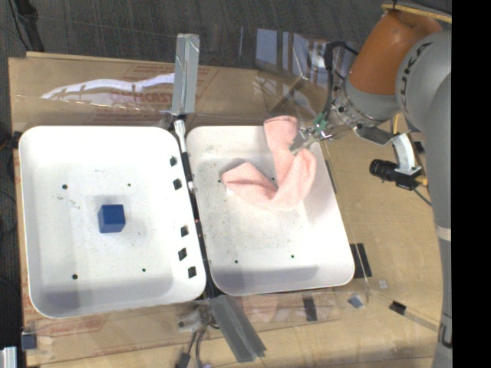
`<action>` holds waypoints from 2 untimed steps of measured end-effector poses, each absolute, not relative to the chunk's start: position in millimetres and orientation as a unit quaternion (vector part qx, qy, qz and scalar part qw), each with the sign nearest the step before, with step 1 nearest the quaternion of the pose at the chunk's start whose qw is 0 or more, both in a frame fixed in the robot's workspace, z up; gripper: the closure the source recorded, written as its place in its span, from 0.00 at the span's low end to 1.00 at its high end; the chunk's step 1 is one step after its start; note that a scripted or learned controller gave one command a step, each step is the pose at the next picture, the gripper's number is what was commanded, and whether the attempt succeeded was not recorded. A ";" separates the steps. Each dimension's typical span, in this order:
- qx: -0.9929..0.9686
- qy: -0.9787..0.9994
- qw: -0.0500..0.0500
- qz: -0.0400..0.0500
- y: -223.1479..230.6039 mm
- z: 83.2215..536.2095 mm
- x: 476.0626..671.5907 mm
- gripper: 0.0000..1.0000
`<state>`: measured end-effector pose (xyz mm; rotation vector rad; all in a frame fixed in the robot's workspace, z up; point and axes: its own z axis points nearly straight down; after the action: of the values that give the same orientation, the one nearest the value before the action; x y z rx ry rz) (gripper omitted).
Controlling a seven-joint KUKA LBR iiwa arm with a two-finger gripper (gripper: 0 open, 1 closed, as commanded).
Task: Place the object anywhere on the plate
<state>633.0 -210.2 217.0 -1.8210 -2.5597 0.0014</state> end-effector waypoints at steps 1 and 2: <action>-0.578 -0.816 0.000 0.000 -209.7 231.6 633.5 1.00; -0.401 -0.916 0.001 0.001 -158.9 241.0 628.3 1.00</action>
<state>628.3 -158.9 241.0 -1.2584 -2.8754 0.0019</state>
